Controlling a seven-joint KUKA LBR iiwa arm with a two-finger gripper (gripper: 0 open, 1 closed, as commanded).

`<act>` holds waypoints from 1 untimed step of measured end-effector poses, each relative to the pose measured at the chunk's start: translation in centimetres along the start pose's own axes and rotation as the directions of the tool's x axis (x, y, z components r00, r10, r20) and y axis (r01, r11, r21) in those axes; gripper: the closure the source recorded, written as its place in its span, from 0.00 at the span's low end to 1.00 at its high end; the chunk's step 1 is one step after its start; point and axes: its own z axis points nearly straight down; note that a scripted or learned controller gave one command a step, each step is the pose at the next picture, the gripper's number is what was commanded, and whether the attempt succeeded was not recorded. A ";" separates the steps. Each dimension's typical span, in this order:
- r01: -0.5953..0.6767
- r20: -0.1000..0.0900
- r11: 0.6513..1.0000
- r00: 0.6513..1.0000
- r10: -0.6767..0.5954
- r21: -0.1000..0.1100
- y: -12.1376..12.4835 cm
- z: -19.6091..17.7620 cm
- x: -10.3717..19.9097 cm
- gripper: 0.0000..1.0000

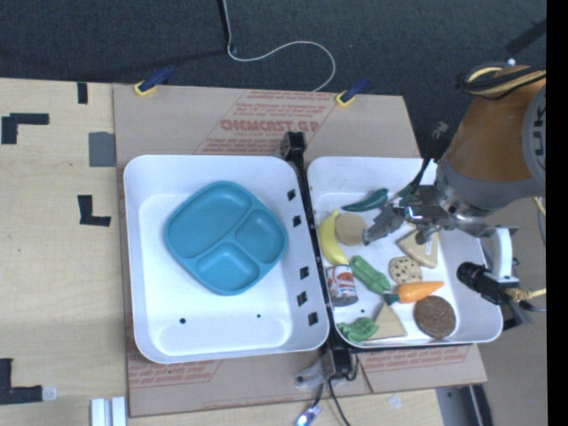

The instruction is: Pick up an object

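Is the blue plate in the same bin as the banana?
No, the blue plate lies by itself in the left bin, while the banana lies in the right bin with the other toy food.

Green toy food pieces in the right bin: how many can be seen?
3. A dark green curved pepper lies at the top beside the gripper, a green pickle-like piece at the middle, and a leafy green piece at the bottom edge. The arm may hide more.

Grey arm from the right, gripper low
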 end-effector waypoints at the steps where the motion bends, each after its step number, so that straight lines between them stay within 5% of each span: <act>1: 0.003 -0.002 1.000 1.000 -0.003 0.000 -4.3 -3.7 3.8 0.00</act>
